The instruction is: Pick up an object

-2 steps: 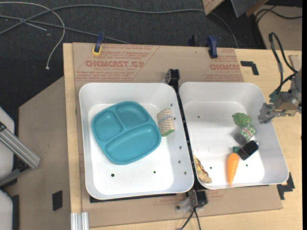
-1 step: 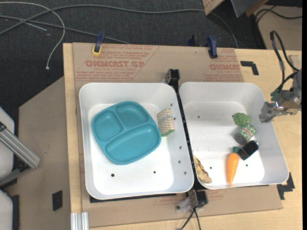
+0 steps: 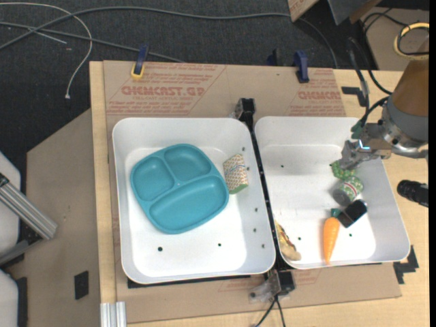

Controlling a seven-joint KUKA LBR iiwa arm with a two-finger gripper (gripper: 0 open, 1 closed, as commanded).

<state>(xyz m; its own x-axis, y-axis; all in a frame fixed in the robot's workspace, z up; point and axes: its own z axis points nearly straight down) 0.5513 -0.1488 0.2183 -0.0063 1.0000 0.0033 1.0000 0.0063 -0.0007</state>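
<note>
Over the right bin (image 3: 300, 131) our jaws (image 3: 353, 154) above a green cup (image 3: 347, 177), spread or pinched we cannot tell, carrot (image 3: 330, 237) nearby.

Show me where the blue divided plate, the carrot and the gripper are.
Blue divided plate (image 3: 180, 196), camera view, its large front compartment.
Carrot (image 3: 330, 238), camera view, middle of its orange body.
Gripper (image 3: 353, 154), camera view, at its fingertips.

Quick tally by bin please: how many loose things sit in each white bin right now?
Left bin: 2 (blue plate, patterned cup)
Right bin: 4 (green item, black-grey item, carrot, banana)
Total: 6
</note>
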